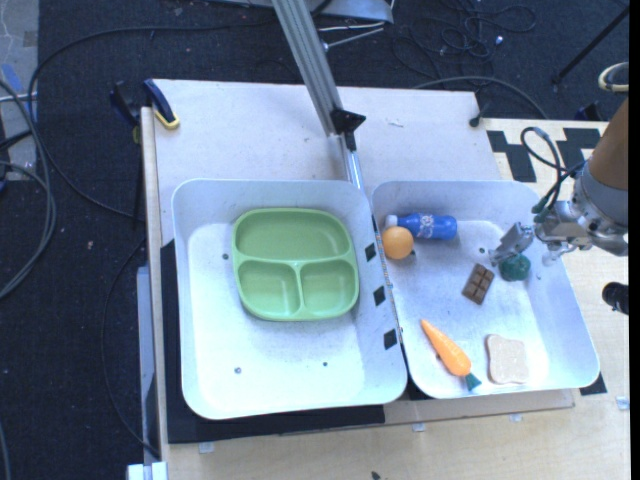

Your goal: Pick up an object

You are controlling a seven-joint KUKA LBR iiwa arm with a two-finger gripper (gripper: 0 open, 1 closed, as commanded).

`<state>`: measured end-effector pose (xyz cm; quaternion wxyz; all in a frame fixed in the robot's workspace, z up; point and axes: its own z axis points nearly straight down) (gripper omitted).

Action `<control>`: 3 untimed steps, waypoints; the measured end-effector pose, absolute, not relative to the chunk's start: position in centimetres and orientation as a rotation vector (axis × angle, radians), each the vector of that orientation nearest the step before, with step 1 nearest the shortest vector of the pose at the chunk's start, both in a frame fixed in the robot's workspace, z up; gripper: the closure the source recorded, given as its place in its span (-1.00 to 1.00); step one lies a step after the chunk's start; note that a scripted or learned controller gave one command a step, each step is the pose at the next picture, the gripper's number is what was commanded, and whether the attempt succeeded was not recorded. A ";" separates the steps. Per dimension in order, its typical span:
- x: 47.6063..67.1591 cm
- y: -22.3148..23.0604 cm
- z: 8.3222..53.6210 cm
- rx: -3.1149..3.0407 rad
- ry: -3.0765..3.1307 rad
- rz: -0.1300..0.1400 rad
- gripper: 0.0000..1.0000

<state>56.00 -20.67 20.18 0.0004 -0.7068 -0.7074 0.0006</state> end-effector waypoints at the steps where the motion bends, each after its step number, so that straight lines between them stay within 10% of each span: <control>1: 55.7 -20.7 13.9 -2.220 -2.219 0.003 -1.00; 2: 55.8 -20.7 9.1 -2.224 -2.222 -0.001 -1.00; 3: 56.0 -20.7 10.6 -2.228 -2.226 -0.007 1.00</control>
